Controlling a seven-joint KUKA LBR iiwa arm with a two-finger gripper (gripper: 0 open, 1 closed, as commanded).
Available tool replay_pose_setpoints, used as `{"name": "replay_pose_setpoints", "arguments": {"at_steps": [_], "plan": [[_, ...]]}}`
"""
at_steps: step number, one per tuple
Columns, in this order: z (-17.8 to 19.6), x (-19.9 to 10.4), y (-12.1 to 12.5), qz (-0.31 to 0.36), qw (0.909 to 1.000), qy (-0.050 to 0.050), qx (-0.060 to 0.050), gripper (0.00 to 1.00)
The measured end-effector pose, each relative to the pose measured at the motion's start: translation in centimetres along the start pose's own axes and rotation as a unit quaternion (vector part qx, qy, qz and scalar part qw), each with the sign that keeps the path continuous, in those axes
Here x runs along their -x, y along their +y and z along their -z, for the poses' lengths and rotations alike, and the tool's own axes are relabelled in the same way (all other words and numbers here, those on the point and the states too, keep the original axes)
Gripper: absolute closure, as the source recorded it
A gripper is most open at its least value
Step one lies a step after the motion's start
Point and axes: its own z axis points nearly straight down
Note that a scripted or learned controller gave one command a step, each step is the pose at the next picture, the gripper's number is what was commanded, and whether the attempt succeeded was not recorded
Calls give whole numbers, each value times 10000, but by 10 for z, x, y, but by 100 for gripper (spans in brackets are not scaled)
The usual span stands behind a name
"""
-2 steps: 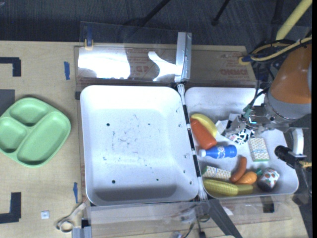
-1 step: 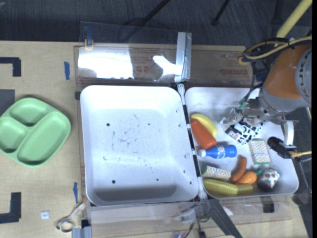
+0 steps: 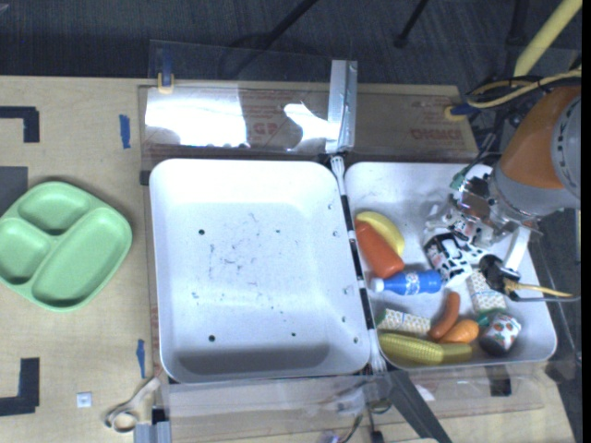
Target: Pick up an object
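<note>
From my station I see the arm reaching in from the right, its gripper low over the far right part of the right bin. The gripper is just beside a black-and-white spotted toy, possibly touching its upper edge, but I cannot tell whether the gripper is apart, together, or clamped on anything; the wrist hardware blocks my line of sight there. Everything I could pick sits in this right bin. Against its left wall lie a yellow banana and, touching it on the near side, an orange-red carrot-shaped piece. Just below them a blue and white bottle lies on its side, pointing toward the spotted toy. Toward the near edge I see a yellow corn cob lying along the bin's front wall, a small checked block just above it, a red sausage-shaped piece tilted, and a small orange piece touching it. A dark round ball sits in the near right corner. The left bin lies beside it, and a green divided plate rests on the table well to the left.
</note>
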Motion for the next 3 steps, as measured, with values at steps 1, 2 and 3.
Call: {"name": "replay_pose_setpoints", "arguments": {"at_steps": [1, 2, 3], "plan": [[15, 5, 4, -5, 10000, -53, 51, 100], [100, 5, -36, 415, 9988, -91, -237, 100], [100, 4, -37, 415, 9988, -91, -238, 0]]}}
